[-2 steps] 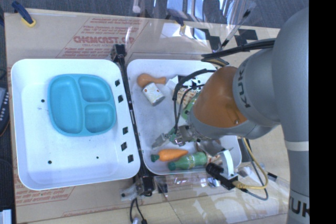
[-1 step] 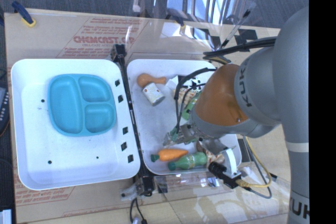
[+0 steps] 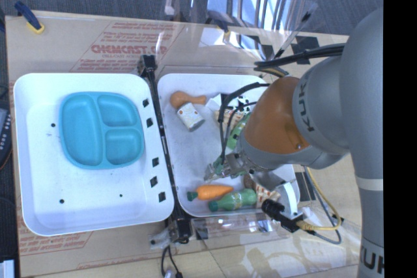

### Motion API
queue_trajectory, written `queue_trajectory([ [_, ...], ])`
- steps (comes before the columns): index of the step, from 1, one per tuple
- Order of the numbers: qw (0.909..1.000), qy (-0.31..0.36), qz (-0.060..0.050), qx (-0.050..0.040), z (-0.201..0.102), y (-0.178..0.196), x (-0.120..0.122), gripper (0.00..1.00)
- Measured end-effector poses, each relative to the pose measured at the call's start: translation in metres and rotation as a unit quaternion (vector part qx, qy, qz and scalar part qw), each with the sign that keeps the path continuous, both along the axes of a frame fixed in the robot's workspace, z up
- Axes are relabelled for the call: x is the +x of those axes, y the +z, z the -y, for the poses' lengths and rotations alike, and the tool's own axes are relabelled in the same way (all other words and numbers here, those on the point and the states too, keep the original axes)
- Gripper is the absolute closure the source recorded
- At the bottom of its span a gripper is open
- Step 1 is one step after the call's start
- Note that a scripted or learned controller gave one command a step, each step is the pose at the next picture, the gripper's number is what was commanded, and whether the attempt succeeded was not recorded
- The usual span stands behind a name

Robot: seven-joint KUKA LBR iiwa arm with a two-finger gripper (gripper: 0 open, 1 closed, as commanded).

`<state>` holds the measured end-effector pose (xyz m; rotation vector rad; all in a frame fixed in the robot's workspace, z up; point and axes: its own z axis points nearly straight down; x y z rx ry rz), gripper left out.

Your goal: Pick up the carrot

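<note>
1. The carrot (image 3: 215,192) lay on its side near the front edge of the right bin (image 3: 171,140), orange body across and a green stub at its left end
2. A green bottle (image 3: 233,200) lay just in front of the carrot, touching or nearly touching it, between the carrot and the bin's front wall
3. The gripper (image 3: 221,169) hung just above the carrot's right half, under the arm's orange band (image 3: 277,124); whether its fingers were apart or together could not be told, and nothing showed between them
4. The bulky wrist covered much of the right bin's right side, along with small items there too hidden to name
5. Farther back in the same bin sat a tan drumstick-shaped toy (image 3: 186,99) and, beside it, a small white block (image 3: 190,117), both well apart from the carrot
6. The bins rested on a brown cardboard-covered bench (image 3: 91,49) with red print, dark carpet behind, and a clear plastic sheet (image 3: 260,13) at the back
7. The left bin (image 3: 32,159) held a blue divided plate (image 3: 102,129)
</note>
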<state>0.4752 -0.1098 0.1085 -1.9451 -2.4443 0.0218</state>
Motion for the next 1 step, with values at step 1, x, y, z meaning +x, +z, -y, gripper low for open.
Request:
queue_trajectory([
  [1, 1.0, 0.0, 0.0, -0.0001, 0.0, -0.0001, 0.0, 0.0],
])
